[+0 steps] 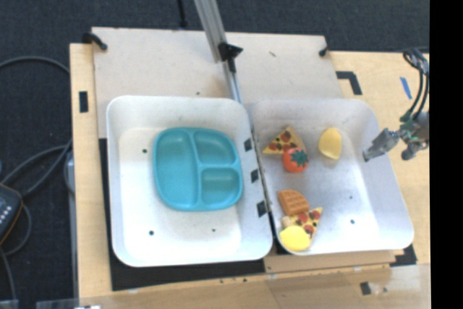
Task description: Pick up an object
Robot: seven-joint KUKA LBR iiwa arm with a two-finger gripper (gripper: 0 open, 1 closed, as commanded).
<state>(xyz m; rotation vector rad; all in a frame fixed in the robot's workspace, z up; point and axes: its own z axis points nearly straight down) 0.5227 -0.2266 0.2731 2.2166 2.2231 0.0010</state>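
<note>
The right bin (376, 221) holds several toy foods. A pizza slice (282, 141) lies near its left wall, touching a red tomato (294, 160). To their right sits a yellow lemon-like piece (330, 143). Toward the front lie a brown waffle (291, 200), a second pizza slice (312, 219) and a yellow round piece (294, 237). My gripper (396, 147) hangs over the bin's right rim, to the right of the lemon-like piece. Its fingers stand apart with nothing between them.
The left bin (130, 228) holds a blue divided plate (197, 168). A metal pole (206, 0) rises from the back, above the wall between the bins. Cables (418, 83) hang at the right edge of the bench.
</note>
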